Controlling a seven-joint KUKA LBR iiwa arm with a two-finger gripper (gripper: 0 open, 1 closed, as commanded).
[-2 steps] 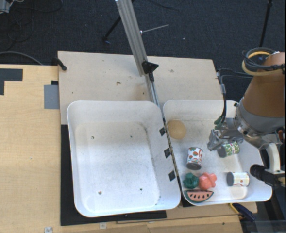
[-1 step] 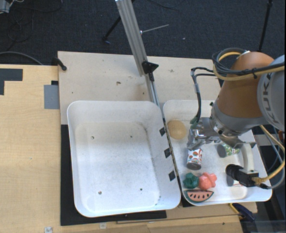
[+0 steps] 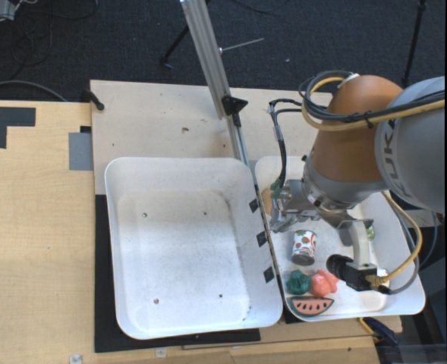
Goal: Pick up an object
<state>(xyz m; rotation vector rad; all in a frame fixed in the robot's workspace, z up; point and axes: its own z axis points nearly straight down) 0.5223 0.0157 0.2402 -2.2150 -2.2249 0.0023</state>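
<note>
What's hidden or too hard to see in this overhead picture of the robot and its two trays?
- The robot's hand: from the camera view, the bulky grey arm with its orange band covers most of it, so its grip stays unclear.
- The right shallow white bin: the arm covers much of its floor.
- The small white can with red spots: its label is too small to read.

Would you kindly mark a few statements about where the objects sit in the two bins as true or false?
1. The watermelon slice lies at the near edge of the right bin. True.
2. The spotted can is in the left bin. False: it is in the right bin.
3. A green toy and a pink toy sit side by side. True.
4. The arm reaches over the left bin. False: it is over the right bin.
</note>
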